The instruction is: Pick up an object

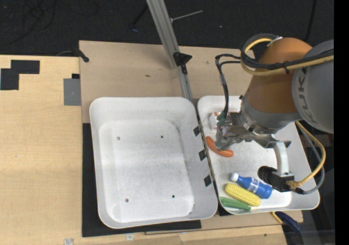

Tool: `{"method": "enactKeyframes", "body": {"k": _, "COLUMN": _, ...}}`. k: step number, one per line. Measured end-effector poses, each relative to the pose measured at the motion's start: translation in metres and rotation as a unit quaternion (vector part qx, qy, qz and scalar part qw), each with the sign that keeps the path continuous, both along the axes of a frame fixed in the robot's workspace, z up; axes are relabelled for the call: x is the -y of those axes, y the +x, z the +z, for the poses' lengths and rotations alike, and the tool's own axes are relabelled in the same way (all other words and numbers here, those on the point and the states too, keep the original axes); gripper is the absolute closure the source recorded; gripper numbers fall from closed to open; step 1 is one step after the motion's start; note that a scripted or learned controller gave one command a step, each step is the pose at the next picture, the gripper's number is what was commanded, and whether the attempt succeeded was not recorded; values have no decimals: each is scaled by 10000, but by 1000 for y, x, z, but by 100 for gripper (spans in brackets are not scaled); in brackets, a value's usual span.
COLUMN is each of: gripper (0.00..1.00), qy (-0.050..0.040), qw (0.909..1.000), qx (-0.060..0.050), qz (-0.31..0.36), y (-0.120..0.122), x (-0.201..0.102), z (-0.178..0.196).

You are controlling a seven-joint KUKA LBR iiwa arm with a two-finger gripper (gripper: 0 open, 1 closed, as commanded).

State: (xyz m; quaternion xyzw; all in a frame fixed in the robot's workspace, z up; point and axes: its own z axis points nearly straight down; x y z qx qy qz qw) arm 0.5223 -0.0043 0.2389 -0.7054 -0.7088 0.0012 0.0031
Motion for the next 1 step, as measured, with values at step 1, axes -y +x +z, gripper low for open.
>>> {"method": "enactKeyframes", "body": {"k": 1, "gripper": 100, "qy": -7, "qw": 10000, "qx": 10, "qz": -5, "y": 15, "x": -50, "z": -13}}
